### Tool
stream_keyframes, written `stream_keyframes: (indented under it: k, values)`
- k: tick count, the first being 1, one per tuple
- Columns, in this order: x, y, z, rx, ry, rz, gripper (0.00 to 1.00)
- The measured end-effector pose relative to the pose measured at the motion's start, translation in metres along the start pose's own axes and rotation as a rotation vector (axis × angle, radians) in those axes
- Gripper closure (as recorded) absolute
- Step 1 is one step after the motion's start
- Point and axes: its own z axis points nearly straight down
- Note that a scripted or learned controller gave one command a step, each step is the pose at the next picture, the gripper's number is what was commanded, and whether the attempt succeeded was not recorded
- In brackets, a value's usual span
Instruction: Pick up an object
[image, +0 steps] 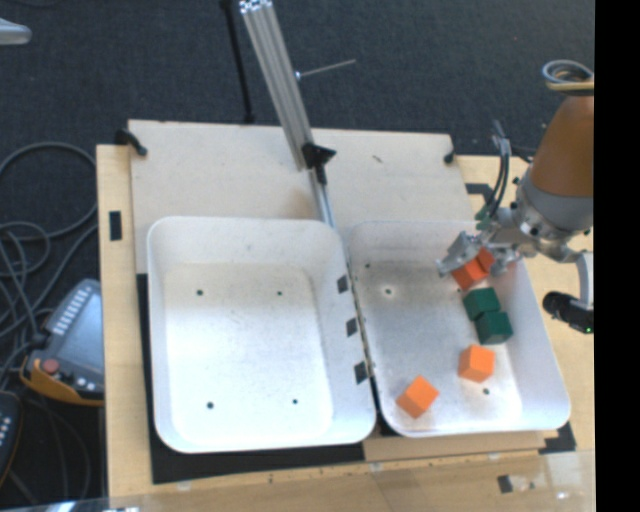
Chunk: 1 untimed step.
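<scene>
Arm (562, 160): rounded orange-brown band over a smooth grey wrist section, widening where the two meet. Below the wrist, a pale metallic flange with small brackets. Thin dark cable (500, 165) with a greenish stretch runs down the left side of the wrist. Gripper (470, 262): light grey, angular metal parts. Black fitting (566, 308) sticks out at lower right.

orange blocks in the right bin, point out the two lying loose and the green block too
front orange block (417, 396), camera view, top face
orange block behind it (477, 363), camera view, top face
green block (488, 315), camera view, middle of its top
</scene>
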Motion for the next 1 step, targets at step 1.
stream_keyframes:
  k: [1]
  values:
    - [-0.0208,-0.0257,-0.0258,-0.001,0.000,0.003,0.00]
